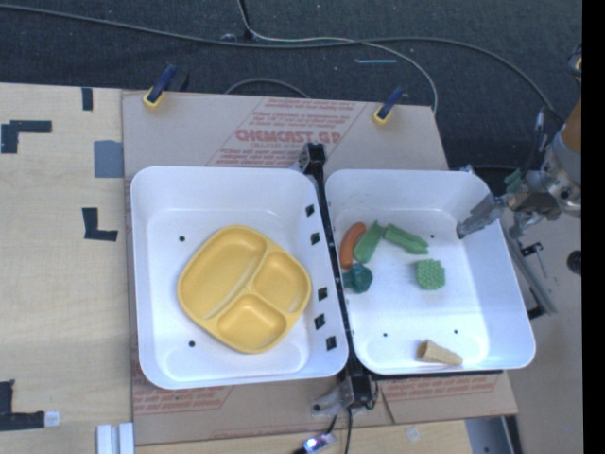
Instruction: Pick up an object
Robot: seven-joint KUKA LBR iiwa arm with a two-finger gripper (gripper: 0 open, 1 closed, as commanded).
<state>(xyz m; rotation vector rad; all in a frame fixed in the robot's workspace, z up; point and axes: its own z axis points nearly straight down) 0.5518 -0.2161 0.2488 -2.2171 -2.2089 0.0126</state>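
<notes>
The right bin (492, 291) holds several small toys. An orange sausage-shaped piece (352, 241) lies beside two green pieces (369, 242) (405, 238) at the bin's left. Below them sits a dark teal lump (357, 278). A green textured block (430, 274) rests near the middle, and a tan wedge (440, 353) lies by the front wall. My gripper (496, 214) hovers over the right bin's far right rim, apart from every toy, with nothing seen in it.
The left bin (156, 253) carries a yellow divided plate (244, 288). A black divider with clips (326, 272) runs between the bins. Both bins rest on a cardboard sheet (274, 130) held by two clamps. Cables cross the dark floor behind.
</notes>
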